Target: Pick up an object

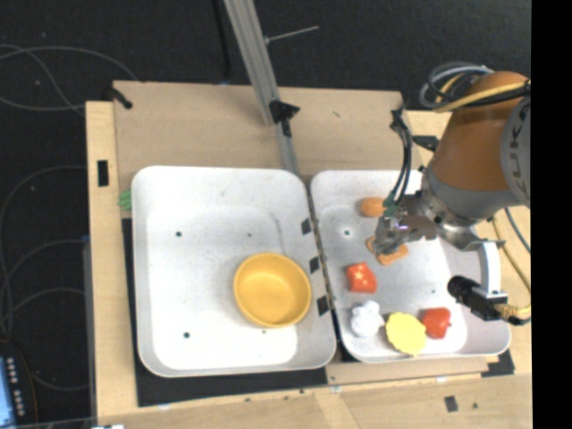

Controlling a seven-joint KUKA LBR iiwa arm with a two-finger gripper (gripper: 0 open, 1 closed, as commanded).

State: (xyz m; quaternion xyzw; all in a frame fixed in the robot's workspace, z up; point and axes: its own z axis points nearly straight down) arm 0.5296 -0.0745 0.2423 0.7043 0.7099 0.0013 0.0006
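Pincer (391, 238) low over orange piece (391, 256), right-centre of frame; we can't tell its state. Nothing lifted yet, we reckon.

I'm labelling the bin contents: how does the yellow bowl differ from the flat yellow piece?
The yellow bowl is much larger than the flat yellow piece. The bowl is deep and open upward, while the piece lies flat. The bowl sits alone in the left bin; the piece lies in the right bin among other items. Both are yellow and roundish.
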